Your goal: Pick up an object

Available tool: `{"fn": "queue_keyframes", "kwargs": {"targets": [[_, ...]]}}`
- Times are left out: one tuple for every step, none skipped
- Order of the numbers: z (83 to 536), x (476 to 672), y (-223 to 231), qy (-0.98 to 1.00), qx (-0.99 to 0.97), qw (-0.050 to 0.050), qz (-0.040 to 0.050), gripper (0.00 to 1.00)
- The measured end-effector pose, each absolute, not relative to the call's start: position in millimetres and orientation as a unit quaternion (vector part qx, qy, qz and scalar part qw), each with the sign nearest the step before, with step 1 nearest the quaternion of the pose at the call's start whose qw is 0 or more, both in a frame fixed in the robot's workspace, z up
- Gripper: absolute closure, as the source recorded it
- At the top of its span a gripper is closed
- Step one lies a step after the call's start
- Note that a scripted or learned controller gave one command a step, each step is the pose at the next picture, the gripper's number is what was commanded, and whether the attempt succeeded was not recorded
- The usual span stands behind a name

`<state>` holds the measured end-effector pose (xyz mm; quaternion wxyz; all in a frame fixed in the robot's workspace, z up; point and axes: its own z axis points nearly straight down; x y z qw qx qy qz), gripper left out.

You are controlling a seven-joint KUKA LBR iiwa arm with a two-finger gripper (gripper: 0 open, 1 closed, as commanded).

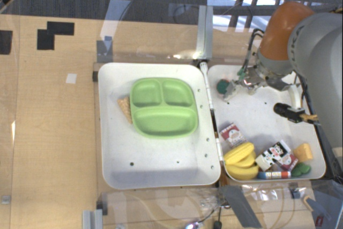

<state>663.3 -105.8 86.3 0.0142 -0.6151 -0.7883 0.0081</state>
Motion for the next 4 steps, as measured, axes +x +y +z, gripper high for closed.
{"fn": "queue_keyframes", "kwargs": {"targets": [[89.1, 644.0, -134.2, -0.795, -0.607, -0.005, -0.0026, 0.00], [87.7, 666.9, -109.3, -0.820, -0.572, 0.004, 0.0045, 0.00], [103.3, 672.6, -105.5, -0.821, -0.571, -0.005, -0.0036, 1.00], [102.4, 671.7, -104.2, -0.821, -0.571, -0.002, -0.0030, 0.00]]}}
